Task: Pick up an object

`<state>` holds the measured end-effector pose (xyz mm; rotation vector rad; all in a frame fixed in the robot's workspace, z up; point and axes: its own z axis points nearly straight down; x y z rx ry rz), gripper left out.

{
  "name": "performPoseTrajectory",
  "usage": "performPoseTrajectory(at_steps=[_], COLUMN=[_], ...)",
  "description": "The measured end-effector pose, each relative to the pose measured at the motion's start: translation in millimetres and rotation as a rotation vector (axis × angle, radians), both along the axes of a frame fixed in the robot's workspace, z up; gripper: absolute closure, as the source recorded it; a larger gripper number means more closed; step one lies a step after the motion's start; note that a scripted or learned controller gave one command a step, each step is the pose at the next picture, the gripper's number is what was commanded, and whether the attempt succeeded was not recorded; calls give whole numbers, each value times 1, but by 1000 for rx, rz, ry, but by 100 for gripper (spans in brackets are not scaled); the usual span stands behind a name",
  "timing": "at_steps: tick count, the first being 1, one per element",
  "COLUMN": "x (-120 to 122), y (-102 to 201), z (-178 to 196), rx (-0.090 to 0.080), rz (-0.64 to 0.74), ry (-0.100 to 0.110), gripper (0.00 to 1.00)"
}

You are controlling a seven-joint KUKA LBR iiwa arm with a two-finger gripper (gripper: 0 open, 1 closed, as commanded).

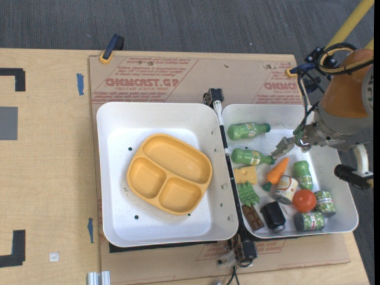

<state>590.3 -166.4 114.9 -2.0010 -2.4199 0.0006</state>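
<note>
My end effector [284, 149] hangs over the right bin [347, 223], its tips pointing toward the left and a little down. I cannot tell whether it is parted or closed; nothing shows clamped in it.

The nearest thing is the carrot [276, 172], just below the tip, close to touching though I cannot be sure of contact. Its long axis runs on a slant, thick end up toward me and point down and to the left. A green bottle [252, 157] lies just to the left of the tip, lengthwise left to right; a second bottle [248, 130] sits above that, farther off.

I judge the carrot the likeliest pick: a short drop, with my grip turned across its slanted axis. The crowd below it, tomato [304, 200] and cans [310, 220], leaves little room
</note>
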Motion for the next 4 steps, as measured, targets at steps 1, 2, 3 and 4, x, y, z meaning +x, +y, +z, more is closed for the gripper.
performPoseTrajectory(at_steps=[1,2,3,4], x=[-43,-40,-48,-49], y=[43,42,56,57], z=[-29,-18,-27,-28], rx=[-2,-5,-6,-4], rz=[477,475,942,943], ry=[-5,-13,-9,-7], gripper=[0,100,100,0])
